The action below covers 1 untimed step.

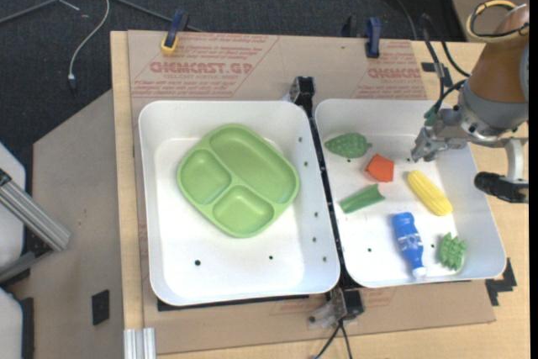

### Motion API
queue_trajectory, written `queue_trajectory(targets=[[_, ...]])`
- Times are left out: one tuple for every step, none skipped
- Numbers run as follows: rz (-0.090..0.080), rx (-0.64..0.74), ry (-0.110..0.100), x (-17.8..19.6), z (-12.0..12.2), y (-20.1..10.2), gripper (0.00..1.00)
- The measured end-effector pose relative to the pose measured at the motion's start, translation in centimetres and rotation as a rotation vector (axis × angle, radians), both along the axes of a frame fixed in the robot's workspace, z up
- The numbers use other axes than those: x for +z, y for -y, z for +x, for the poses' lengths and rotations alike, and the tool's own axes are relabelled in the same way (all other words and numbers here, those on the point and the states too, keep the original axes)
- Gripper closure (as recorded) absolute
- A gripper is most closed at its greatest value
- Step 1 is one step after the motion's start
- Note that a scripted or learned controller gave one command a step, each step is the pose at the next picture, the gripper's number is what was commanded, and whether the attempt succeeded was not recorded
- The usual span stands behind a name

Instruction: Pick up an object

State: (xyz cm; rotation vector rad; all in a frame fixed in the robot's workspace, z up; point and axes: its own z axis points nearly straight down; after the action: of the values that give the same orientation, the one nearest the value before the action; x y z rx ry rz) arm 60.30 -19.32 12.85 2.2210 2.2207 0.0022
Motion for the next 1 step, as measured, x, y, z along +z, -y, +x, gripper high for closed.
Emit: queue_trajectory(targets=[[-0.003, 0.002, 0.006, 6.42, 0.03, -0.44, 1.0]])
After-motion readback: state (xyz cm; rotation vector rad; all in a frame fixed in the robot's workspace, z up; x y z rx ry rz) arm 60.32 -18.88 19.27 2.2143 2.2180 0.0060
